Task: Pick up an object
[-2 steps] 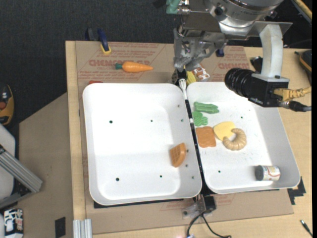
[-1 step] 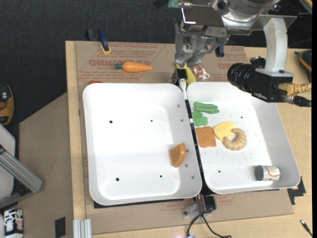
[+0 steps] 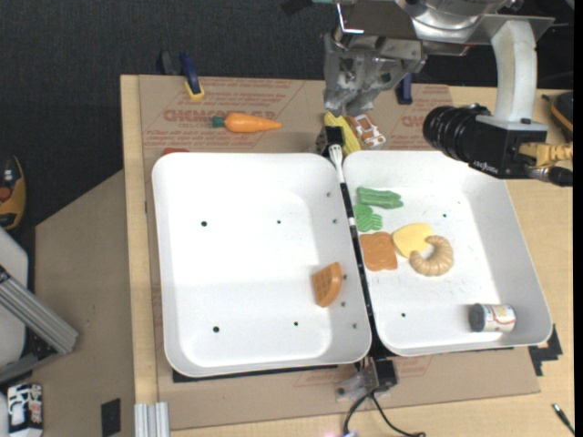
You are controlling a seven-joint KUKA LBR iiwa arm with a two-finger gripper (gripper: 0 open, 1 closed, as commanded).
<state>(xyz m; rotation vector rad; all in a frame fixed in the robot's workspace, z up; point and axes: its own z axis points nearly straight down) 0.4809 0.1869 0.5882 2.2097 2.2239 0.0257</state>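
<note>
So the gripper [image 3: 360, 94] is hanging up at the far edge of the bench, just past the back rims of the two bins and roughly over the seam between them; honestly can't tell how far the claw is open or whether it has anything in it, the metal there is a blurry mess. Right under it there's a small yellow and red item [image 3: 357, 131] lying on the cardboard, just outside the bins. The left bin [image 3: 182, 198] has loads of free floor, the one thing in it is an orange-brown chunk [image 3: 327, 283] sitting near its right wall, toward the front. The right bin [image 3: 510, 235] is busier: a green piece [image 3: 375, 206] sits close to the shared divider, a brown toast-looking slice [image 3: 378, 251] is just in front of it and also tight to that divider, then a yellow piece [image 3: 410, 238] touching a curled tan croissant-shaped thing [image 3: 433, 257] around the middle. A little can [image 3: 493, 318] lies on its side by the front right corner, well apart from the cluster. The back right part of that bin is open floor. A toy carrot [image 3: 246, 123] lies on the cardboard behind the left bin, outside both.
</note>
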